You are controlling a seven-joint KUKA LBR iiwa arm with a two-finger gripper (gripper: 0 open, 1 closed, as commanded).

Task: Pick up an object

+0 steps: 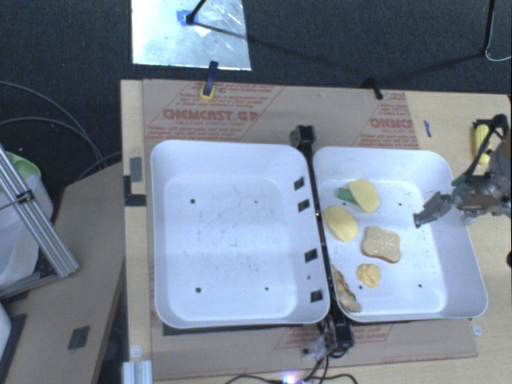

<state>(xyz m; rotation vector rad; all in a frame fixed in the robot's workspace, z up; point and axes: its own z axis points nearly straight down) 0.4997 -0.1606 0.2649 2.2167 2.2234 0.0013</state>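
We see the gripper (424,214) reaching in from the right over the right bin (460,282), its dark tip above bare white floor near the bin's right side; we cannot tell how it is set, and nothing shows in its grasp. The objects lie apart from it, toward the bin's left half: a pale yellow oval piece (364,194) overlapping a small green piece (347,194), a larger yellow lump (342,223) just below them, a tan toast-like slice (382,245) to its right, a small yellow knobbly piece (369,274) beneath that, and a brownish strip (346,290) against the left wall. Beside it, the left bin (172,162) shows a scuffed floor. Both bins rest on a brown printed cardboard sheet (240,106) laid on the bench (132,134). Beyond the bench, a shiny metal plate (160,22) lies on dark carpet (360,14), and cables (56,114) trail at left.
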